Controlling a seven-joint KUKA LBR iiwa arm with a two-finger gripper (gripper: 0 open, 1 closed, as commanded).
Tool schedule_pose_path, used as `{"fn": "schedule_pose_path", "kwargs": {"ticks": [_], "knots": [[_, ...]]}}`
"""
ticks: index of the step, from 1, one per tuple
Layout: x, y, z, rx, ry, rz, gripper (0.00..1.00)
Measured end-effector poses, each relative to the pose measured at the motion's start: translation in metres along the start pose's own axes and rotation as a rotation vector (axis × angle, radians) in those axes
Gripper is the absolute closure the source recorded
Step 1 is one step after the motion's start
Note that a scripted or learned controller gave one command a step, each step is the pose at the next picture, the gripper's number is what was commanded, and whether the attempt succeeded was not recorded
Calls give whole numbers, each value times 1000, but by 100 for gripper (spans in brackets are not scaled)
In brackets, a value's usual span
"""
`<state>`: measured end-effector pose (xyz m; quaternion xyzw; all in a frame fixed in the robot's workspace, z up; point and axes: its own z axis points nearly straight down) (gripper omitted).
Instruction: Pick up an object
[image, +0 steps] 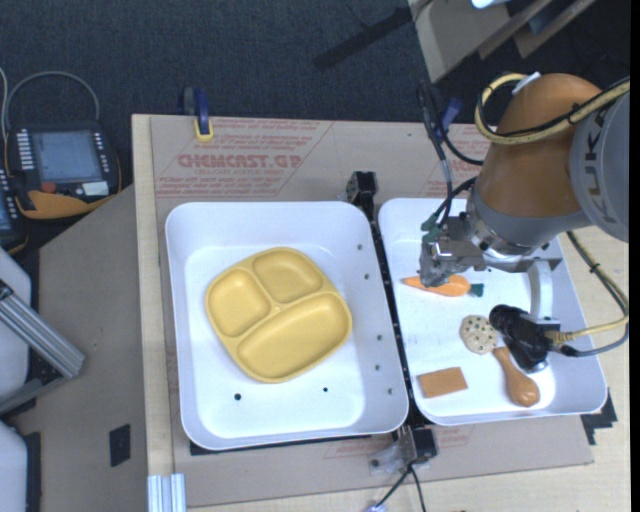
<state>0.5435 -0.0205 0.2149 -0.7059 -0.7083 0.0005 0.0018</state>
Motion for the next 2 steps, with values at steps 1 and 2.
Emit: {"fn": "schedule_pose_path", "kwargs": {"ticks": [1, 2], "knots": [[56, 0, 6, 2, 0, 0, 100], [105, -6, 11, 2, -1, -1, 100]]}}
